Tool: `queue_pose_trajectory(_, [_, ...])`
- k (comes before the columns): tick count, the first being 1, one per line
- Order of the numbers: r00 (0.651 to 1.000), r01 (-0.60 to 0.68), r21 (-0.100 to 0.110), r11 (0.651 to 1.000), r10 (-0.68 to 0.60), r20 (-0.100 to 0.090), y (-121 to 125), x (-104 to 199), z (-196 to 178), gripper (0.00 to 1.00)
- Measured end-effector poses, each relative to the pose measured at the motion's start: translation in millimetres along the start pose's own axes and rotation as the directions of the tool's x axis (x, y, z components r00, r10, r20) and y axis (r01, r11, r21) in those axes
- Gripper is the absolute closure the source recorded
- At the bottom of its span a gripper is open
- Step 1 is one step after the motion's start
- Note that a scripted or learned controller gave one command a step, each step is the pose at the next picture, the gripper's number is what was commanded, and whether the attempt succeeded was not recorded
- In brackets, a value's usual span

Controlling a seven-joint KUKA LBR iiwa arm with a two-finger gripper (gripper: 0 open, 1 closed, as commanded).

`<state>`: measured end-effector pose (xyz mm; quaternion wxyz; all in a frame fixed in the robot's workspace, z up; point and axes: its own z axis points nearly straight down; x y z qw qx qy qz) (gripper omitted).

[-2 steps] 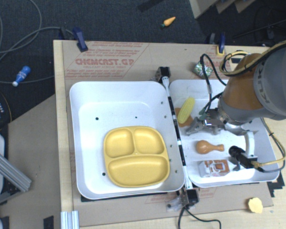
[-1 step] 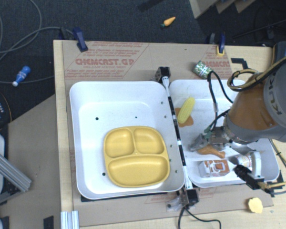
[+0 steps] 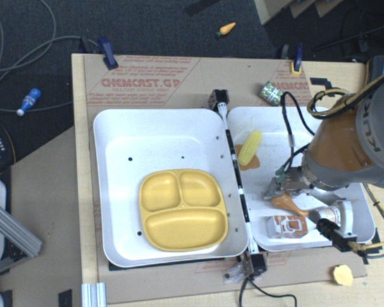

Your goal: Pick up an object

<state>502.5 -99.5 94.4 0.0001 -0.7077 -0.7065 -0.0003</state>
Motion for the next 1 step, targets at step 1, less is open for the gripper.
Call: queue_pose_trajectory(1, [1.0, 0.01, -0.012, 1.0, -0.01, 0.0, 39.3, 60.0, -96.0, 1.0])
